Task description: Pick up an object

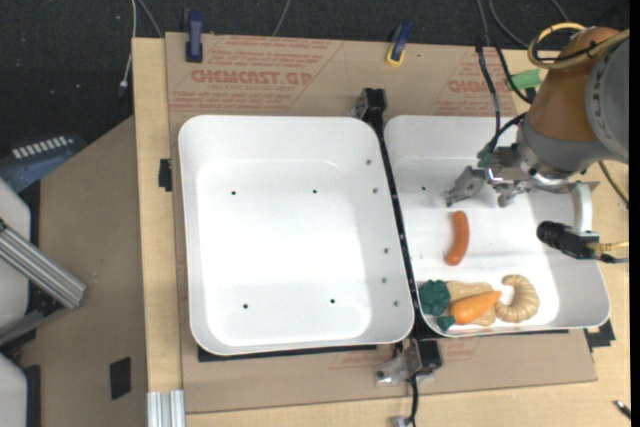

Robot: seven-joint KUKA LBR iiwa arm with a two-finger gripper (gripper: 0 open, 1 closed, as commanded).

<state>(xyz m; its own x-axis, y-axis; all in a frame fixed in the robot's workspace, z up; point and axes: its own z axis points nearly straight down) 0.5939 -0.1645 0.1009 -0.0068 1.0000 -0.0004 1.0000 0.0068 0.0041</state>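
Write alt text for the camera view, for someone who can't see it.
A robot gripper hovers above a toy sausage in the right white bin. A toy carrot and croissant lie at the bin's near edge.

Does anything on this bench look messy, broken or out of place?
Nothing looks spilled or broken. The one uneven thing is how the toy food lies: the sausage sits alone mid-bin, while the carrot, a green piece and a curled tan piece crowd the near edge of the right bin, under the gripper.
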